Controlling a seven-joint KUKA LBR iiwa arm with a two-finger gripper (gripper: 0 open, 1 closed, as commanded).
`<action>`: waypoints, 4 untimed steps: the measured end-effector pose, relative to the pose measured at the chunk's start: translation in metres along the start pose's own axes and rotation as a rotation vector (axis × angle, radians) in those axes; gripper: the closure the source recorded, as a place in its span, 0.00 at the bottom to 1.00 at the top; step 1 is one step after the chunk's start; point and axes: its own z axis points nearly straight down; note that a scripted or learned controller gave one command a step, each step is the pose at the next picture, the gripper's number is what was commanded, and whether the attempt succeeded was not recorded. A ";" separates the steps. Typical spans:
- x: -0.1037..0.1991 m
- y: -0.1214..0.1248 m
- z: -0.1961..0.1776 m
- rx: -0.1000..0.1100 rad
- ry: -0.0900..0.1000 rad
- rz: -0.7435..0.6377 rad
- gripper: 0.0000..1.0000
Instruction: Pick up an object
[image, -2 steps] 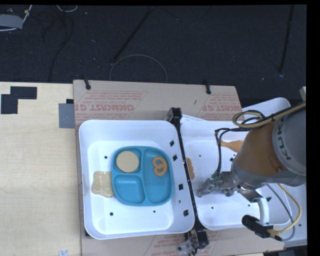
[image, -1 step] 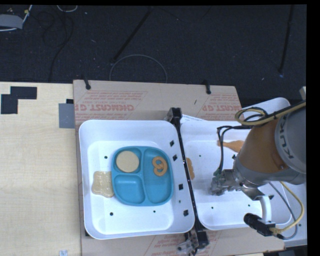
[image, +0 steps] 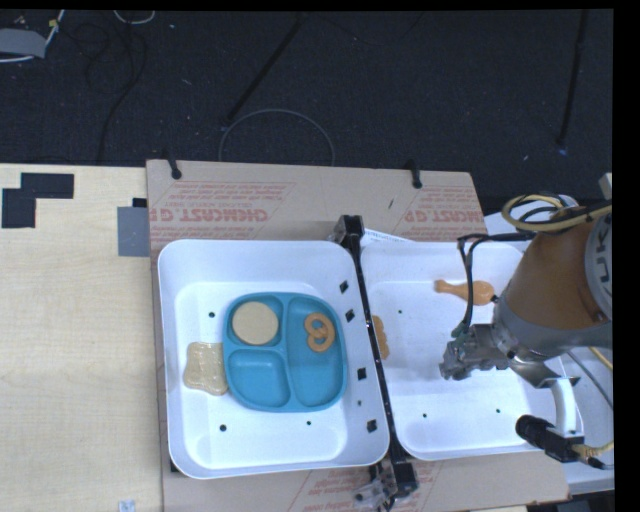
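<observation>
White bins sit side by side on the bench: the left bin and the right bin, touching at a black divider. The arm, grey with an orange band, reaches into the right bin from the right. In the left bin a blue tray bears a round cracker and a pretzel; a pale toast lies just beside the tray's left edge.

The gripper hangs low over the right bin's floor. Whether it is parted or closed I cannot tell, and nothing shows gripped, so the pick looks not yet done.

The likeliest target, a tan drumstick, lies near the bin's back wall, above the gripper and apart from it. Its long axis runs roughly left-right, thin end pointing left. A small brown piece rests against the divider.
</observation>
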 end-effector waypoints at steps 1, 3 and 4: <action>0.000 -0.001 -0.042 -0.001 0.000 -0.007 1.00; 0.048 0.018 -0.058 0.003 0.002 -0.010 1.00; 0.106 0.043 -0.057 0.003 0.003 -0.012 1.00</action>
